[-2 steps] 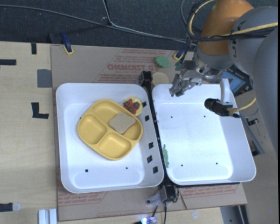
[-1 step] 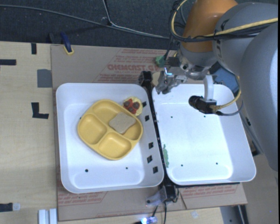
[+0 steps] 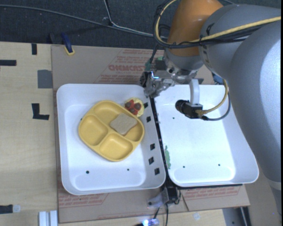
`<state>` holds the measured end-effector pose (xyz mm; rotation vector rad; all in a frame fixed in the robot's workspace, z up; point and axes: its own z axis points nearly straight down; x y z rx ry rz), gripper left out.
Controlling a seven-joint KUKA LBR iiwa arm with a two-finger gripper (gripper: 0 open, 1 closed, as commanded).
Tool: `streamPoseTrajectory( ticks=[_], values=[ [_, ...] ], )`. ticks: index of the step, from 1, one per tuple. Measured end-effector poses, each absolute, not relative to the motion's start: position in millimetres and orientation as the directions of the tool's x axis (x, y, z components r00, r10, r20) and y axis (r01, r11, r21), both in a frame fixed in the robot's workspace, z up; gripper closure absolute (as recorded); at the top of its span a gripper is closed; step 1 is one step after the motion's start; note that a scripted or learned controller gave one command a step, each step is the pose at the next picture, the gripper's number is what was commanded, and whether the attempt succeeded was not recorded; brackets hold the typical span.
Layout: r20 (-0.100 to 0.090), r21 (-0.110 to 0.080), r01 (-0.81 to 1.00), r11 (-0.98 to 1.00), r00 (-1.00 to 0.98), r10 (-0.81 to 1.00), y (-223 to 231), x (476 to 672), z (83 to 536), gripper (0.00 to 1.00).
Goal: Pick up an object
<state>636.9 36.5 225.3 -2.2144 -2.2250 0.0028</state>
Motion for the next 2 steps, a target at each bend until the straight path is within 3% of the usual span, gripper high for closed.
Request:
streamPoseTrajectory(
  ticks=[1,2],
  values=[
    [0.001,-0.001,1.0,0.006,-0.006,1.0,90.5,640.3,233.6,1.0],
    [0.0,-0.002,1.0,0.003,-0.003,1.0,87.4,640.2,233.2,0.0]
  ],
)
